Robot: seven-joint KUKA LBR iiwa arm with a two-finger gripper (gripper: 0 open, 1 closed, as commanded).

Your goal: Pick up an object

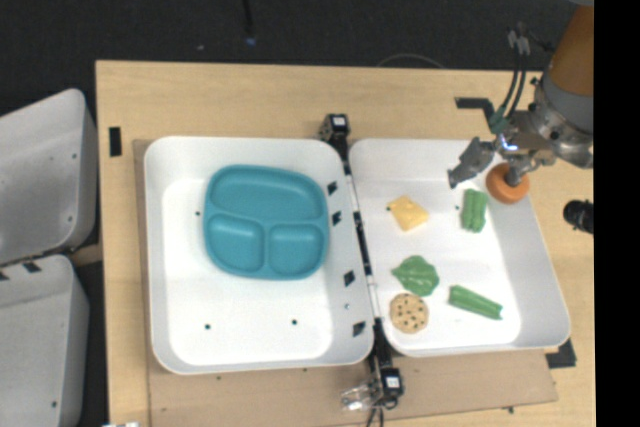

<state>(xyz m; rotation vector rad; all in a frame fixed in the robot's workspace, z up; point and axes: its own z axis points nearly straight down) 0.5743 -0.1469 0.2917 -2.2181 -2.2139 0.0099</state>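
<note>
I was mid-approach: my gripper hung spread wide beside the orange piece, needing centring before closing.

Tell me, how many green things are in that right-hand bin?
3: a green piece near the gripper, a leafy one mid-bin, another toward the front. The arm may hide more.

Teal plate, yellow cheese, speckled tan cookie
</note>
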